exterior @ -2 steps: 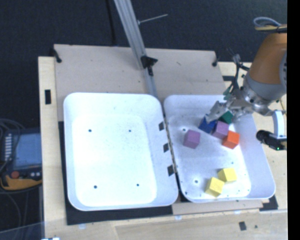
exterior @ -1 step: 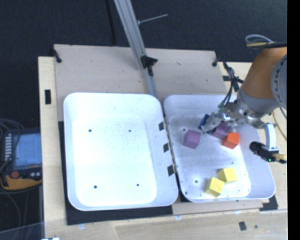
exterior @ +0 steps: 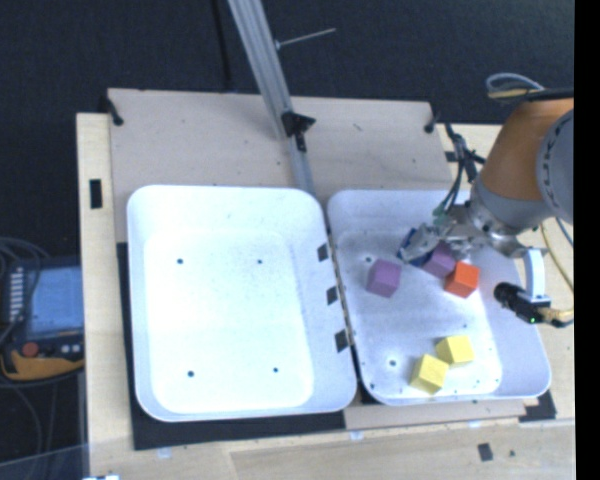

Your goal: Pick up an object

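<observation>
1. Two shallow white bins sat side by side on the bench: the left bin [exterior: 150, 218] across the middle left of the frame, the right bin [exterior: 525, 368] at the centre right.
2. The grey arm [exterior: 520, 168], with its orange band, came in from the right edge of the frame and reached down over the upper part of the right bin.
3. The gripper [exterior: 430, 243] hung low over the right bin's upper middle; whether it was spread, pressed together or pinching something could not be told from this view.
4. A small purple block [exterior: 440, 263] lay just below the gripper, partly covered by it, and touched or nearly touched an orange block [exterior: 462, 279] on its lower right.
5. A second purple block [exterior: 384, 277] lay to the left of that pair, apart from them, near the middle of the right bin.
6. Two yellow blocks lay close together near the right bin's lower edge: one yellow block [exterior: 456, 349] upper right, the other yellow block [exterior: 430, 373] lower left.
7. A slanted metal rail [exterior: 265, 63] ran from the top of the frame down to the gap between the bins.
</observation>
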Controlling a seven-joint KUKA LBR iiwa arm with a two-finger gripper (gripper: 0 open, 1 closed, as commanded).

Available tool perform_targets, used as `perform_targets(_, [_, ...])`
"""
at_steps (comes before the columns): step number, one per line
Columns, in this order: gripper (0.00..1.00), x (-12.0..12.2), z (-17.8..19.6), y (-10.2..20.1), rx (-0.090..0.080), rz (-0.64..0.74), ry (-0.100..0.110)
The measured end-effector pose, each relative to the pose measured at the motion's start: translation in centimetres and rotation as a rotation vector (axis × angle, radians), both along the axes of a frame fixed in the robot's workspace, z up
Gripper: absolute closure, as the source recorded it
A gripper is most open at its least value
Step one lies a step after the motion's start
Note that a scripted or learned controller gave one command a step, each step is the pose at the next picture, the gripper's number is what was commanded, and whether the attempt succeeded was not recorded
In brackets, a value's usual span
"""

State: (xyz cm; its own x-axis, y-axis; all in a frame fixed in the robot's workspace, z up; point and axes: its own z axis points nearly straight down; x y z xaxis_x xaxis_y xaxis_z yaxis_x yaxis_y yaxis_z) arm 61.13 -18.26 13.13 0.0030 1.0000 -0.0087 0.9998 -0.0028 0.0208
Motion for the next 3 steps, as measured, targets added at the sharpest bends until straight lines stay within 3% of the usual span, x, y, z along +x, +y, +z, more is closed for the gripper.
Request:
perform_targets(1, [1.0, 0.1, 1.0, -0.1, -0.002, -0.003, -0.005])
perform_targets(2, [1.0, 0.8, 6.6, -1.1, 0.005, 0.001, 0.014])
perform_targets(3, [1.0, 0.9, 7.9, -1.2, 0.007, 0.005, 0.018])
